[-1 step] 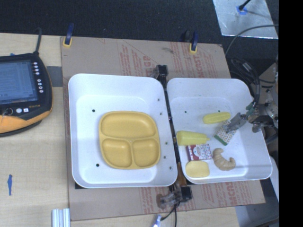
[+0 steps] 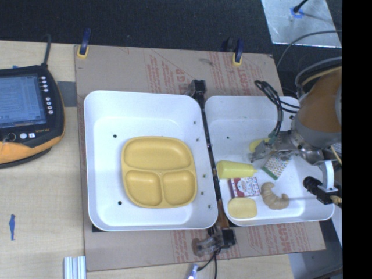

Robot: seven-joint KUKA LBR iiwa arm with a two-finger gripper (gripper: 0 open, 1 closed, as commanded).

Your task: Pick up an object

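Two shallow white bins sit side by side on a brown cardboard sheet laid over the bench. The left bin holds a yellow divided plate with three compartments, lying flat near the bin's middle and a little toward its near edge. The right bin carries the small things: a pale yellow wedge-shaped block lies against the bin's left wall, about halfway along it; just nearer the front edge a red-and-white printed packet lies flat, and in the front left corner sits a yellow rounded block, touching or almost touching the packet. To the right of these, near the front edge, a tan curved piece (shaped rather like a shrimp or a peanut) lies apart from them. The arm comes in over the right edge of the right bin, and its gripper hangs low over the bin's middle, just above a green-and-white patterned packet and beside a small yellow bit; whether its claw is released or clenched I cannot tell, and nothing can be seen between its fingers. A teach pendant with a lit screen rests on the bench at the left edge, well apart from the bins.
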